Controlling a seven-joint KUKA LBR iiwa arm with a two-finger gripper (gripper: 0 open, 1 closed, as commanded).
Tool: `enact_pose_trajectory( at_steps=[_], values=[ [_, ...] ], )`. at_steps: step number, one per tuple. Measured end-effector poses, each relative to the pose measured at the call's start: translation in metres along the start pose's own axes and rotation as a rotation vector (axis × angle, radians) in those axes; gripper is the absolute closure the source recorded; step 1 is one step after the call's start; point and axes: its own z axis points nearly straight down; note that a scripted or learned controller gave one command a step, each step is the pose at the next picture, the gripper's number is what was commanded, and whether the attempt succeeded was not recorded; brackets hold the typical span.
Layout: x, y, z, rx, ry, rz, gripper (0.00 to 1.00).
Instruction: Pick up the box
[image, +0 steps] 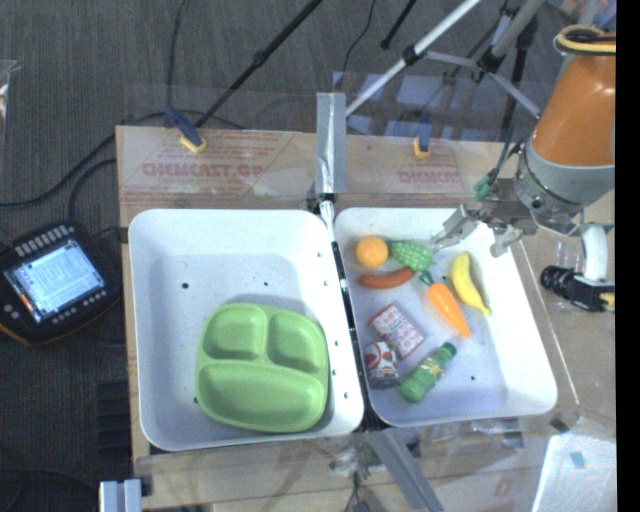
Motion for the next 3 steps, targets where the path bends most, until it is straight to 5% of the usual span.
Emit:
enact_pose_trajectory(
  at_steps=[1, 2, 3],
  values=[
    [0.058, 0.010, 0.097, 0.001, 0.000, 0.003, 0.00],
    [0.030, -0.016, 0.186, -0.002, 0.001, 0.027, 0.00],
    [0.032, -0.070, 0.188, -0.019, -0.003, 0.128, 0.00]
  ],
)
